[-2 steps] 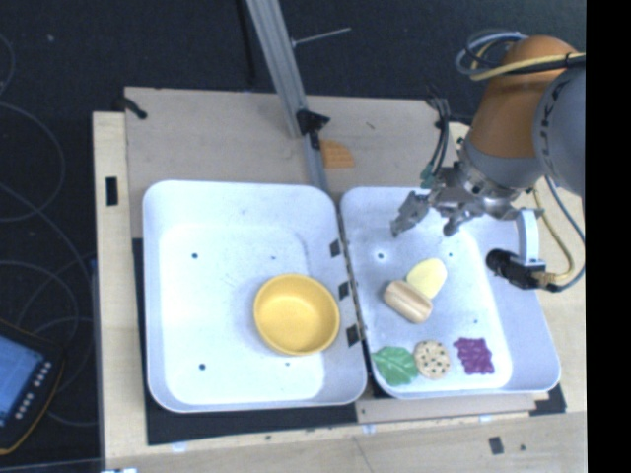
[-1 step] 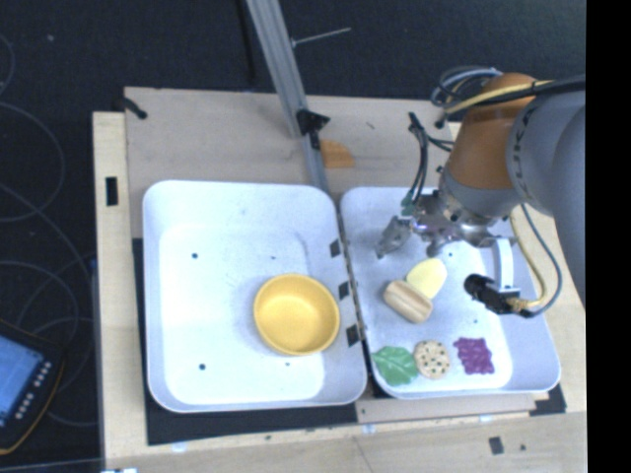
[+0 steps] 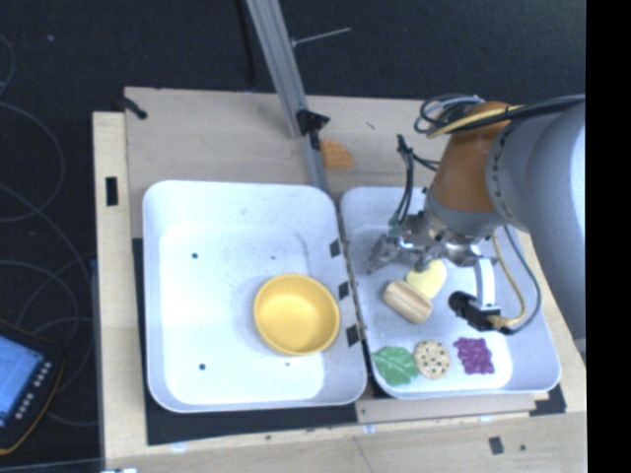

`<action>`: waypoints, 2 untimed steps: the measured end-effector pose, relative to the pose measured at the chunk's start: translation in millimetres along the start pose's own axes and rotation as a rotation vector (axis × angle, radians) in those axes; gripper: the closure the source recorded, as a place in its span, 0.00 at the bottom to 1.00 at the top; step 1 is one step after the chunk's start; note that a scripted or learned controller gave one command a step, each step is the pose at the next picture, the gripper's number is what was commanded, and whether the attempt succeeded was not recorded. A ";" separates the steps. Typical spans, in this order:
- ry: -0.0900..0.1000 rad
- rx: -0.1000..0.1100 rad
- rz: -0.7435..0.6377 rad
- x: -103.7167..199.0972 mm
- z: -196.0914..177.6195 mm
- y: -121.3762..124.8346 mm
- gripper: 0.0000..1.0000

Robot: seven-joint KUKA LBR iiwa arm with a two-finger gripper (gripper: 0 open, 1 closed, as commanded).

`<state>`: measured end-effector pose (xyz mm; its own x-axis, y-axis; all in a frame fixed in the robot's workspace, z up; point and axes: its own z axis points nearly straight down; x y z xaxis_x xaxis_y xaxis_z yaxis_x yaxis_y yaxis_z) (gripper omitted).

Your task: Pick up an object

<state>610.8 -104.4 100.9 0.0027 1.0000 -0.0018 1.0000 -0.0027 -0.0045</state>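
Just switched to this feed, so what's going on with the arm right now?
The arm's gripper is down in the right bin, over a pale yellow piece and a tan cylinder. Nothing is visibly lifted. A green leaf, cookie and purple grapes lie near the front. A yellow bowl sits in the left bin.

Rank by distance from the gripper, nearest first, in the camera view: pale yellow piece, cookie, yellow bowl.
Measured from the gripper:
1. Pale yellow piece: right bin, just below the gripper.
2. Cookie: right bin, along its near edge, between the green leaf and the purple grapes.
3. Yellow bowl: left bin, farthest.
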 end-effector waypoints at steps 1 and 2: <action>0.001 -0.009 0.006 -0.8 -14.7 2.2 1.00; 0.000 -0.011 -0.001 -9.8 -67.6 -2.9 1.00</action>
<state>608.2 -114.1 168.6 0.0015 1.0000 -0.0015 1.0000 -0.0015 0.0066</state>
